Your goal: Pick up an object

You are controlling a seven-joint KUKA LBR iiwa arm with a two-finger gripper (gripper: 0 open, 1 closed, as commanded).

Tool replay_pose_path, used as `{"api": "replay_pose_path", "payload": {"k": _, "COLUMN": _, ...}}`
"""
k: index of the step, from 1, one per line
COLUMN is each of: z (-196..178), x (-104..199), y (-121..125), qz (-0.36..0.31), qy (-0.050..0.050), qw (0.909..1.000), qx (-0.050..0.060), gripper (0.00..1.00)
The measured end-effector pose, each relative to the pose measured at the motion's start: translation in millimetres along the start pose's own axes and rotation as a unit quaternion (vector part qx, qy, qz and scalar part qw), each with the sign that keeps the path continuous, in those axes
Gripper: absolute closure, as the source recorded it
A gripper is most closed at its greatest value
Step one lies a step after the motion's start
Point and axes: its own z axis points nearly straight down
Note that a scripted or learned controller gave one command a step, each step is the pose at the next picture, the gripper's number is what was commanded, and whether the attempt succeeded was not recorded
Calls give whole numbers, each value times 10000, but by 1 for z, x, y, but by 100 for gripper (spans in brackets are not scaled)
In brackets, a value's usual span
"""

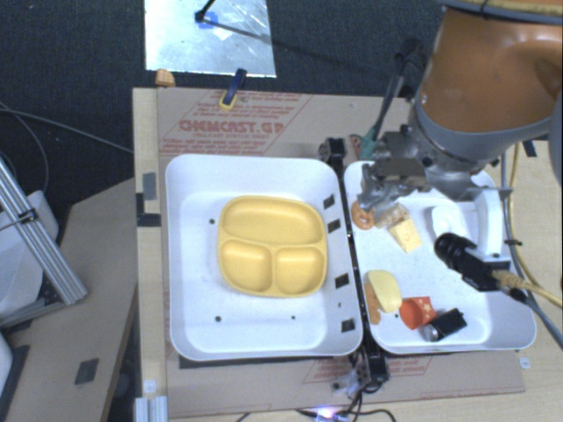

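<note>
Nearest the lens is the arm's orange band [493, 51], hanging large over the upper right of the bench.

From the left, the left bin [189, 323] carries a yellow divided plate [271, 244] lying flat near its middle. The right bin [515, 328] holds the loose pieces. An orange round piece [361, 214] sits near its left wall, with a pale yellow wedge [405, 234] just beside it. Lower down lie a yellow oval piece [384, 287], a red piece [417, 310], and a small black piece [447, 323] touching the red one.

The gripper [380, 196] hangs low over the upper left of the right bin, between the orange round piece and the pale yellow wedge. Whether it is spread or pressed together cannot be told from this slant, and nothing shows in its grasp.

This looks like the approach or descent onto a target, most likely one of those two pieces, with the pick not yet made. The next move calls for settling squarely over one piece, since the two lie close enough that a stray descent could nudge both.

Both bins rest on a cardboard sheet [255, 126] with red lettering. An aluminium frame [40, 253] stands at the far left, and a shiny metal sheet [209, 23] lies on the dark carpet [70, 51] beyond the bench.
</note>
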Motion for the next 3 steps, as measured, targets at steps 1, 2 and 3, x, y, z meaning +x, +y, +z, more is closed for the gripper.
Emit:
{"api": "replay_pose_path", "payload": {"k": 1, "z": 33, "x": -40, "y": 0, "qz": 61, "qy": -14, "qw": 10000, "qx": 22, "gripper": 100}}
{"api": "replay_pose_path", "payload": {"k": 2, "z": 52, "x": -59, "y": -1, "qz": 54, "qy": -12, "qw": 10000, "qx": 16, "gripper": 100}}
{"api": "replay_pose_path", "payload": {"k": 3, "z": 63, "x": -72, "y": -1, "qz": 52, "qy": -11, "qw": 10000, "qx": 15, "gripper": 100}}
